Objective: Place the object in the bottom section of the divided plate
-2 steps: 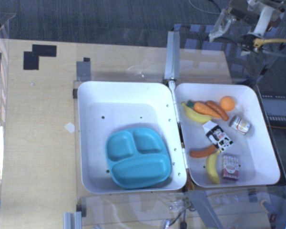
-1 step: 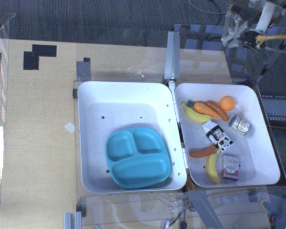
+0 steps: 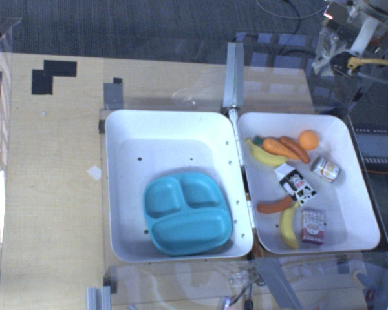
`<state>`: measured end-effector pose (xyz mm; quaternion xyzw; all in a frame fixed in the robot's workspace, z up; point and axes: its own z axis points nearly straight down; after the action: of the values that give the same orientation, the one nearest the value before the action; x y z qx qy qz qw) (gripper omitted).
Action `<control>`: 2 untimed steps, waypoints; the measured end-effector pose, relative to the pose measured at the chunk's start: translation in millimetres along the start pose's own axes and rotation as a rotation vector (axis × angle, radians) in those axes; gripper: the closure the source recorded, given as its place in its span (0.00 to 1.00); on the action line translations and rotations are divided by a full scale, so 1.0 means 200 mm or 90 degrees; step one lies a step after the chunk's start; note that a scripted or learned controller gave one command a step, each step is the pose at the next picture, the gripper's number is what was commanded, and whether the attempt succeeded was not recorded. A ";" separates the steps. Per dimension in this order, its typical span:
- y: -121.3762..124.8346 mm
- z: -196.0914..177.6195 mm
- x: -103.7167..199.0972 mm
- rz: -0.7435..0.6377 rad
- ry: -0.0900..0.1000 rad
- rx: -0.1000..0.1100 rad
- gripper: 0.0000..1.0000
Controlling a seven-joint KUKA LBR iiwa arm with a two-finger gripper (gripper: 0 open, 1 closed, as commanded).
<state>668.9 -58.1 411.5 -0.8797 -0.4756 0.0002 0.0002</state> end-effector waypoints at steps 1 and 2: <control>0.10 0.04 -0.16 0.043 0.000 0.000 1.00; 0.19 0.20 -0.29 0.101 0.000 0.001 1.00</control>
<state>667.9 -127.5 372.1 -0.9146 -0.4043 0.0005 0.0005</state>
